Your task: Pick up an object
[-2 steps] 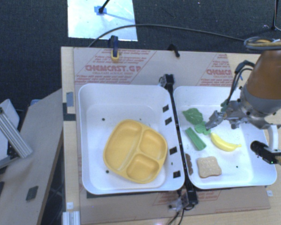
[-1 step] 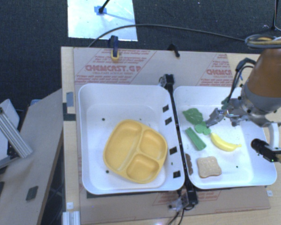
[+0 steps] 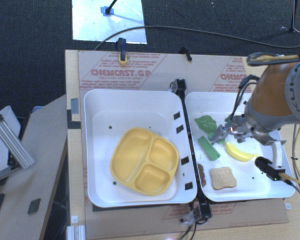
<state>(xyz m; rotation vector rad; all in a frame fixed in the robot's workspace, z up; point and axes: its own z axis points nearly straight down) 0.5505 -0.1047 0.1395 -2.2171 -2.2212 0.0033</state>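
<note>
On a wooden bench [image 3: 140, 64] over dark carpet [image 3: 30, 24], two white bins [image 3: 140, 96]; gripper [image 3: 225, 133], seemingly empty, grip unclear.

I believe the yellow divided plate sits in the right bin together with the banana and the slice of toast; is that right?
Not quite. The camera view shows the yellow divided plate in the left bin, by itself. The banana and the slice of toast do lie in the right bin, along with two green pieces, where the gripper is reaching.
</note>
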